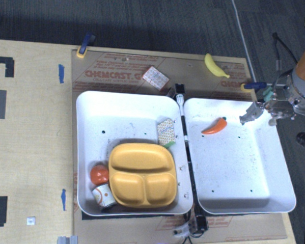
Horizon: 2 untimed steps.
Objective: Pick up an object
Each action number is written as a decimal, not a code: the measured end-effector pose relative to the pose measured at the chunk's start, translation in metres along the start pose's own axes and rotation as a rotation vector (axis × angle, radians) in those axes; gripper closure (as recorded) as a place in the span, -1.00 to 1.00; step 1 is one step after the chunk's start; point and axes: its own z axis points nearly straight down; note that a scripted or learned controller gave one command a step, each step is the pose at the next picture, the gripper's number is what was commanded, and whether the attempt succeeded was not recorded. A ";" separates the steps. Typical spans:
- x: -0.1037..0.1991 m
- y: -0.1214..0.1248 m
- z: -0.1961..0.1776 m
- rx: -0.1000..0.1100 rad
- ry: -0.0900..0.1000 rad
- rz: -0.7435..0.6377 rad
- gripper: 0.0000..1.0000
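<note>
- Right bin (270, 201), far end: carrot (215, 126), orange with a green tip, lay loose on the white floor, tilted, apart from the walls. Judged light, stiff, smooth moulded plastic, likely slippery; tapered, so best taken across the thicker middle, not the tip.
- Gripper (251, 115): hung over the right bin's far right corner, near the carrot but not touching it; nothing seen between the fingers; how far apart they stood could not be told.
- Left bin (86, 115): shallow, white, glossy, rounded corners. Held a yellow tray (142, 174), three-part, hard and smooth; a red ball (99, 174) and a small can (104, 195) just beside the tray's left edge; a patterned packet (166, 131), flat and probably limp, by the far right wall.
- Bench beyond the bins: banana (215, 66), yellow, curved; a flat patterned card (155, 78).
</note>
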 end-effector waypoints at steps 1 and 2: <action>0.006 0.004 0.162 -0.004 -0.002 0.000 -1.00; 0.047 0.018 0.163 -0.005 -0.002 -0.002 -1.00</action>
